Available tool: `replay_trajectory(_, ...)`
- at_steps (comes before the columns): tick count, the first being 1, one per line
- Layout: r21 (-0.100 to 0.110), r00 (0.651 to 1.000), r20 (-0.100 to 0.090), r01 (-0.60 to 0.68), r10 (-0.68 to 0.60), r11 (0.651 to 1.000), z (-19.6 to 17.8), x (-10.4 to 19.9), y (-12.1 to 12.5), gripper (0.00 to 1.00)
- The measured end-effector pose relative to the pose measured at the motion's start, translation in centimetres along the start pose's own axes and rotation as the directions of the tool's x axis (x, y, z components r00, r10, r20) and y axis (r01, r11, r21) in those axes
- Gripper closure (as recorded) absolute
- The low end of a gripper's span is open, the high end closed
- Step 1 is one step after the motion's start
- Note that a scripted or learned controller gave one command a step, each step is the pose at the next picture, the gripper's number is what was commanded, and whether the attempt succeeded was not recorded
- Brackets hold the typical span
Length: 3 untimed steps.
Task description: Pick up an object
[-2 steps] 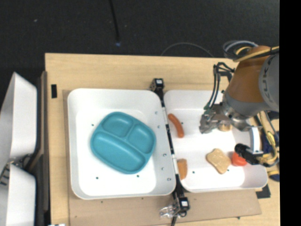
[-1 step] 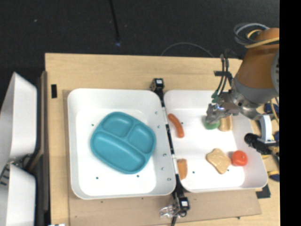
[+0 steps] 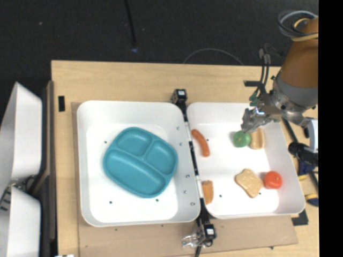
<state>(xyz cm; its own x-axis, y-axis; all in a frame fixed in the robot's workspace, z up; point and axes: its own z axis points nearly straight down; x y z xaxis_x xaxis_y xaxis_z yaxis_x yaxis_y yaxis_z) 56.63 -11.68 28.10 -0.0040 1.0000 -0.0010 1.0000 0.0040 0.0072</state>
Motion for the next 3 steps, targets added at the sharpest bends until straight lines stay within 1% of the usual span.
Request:
replay_trajectory(1, 0.005, 1.000, 0.000, 0.001, -0.001, 1.000, 1.3, 3.9, 2.0, 1.00)
replay_trajectory(3, 0.006, 1.000, 0.000, 0.001, -0.001, 1.000, 4.2, 14.2, 4.6, 1.00)
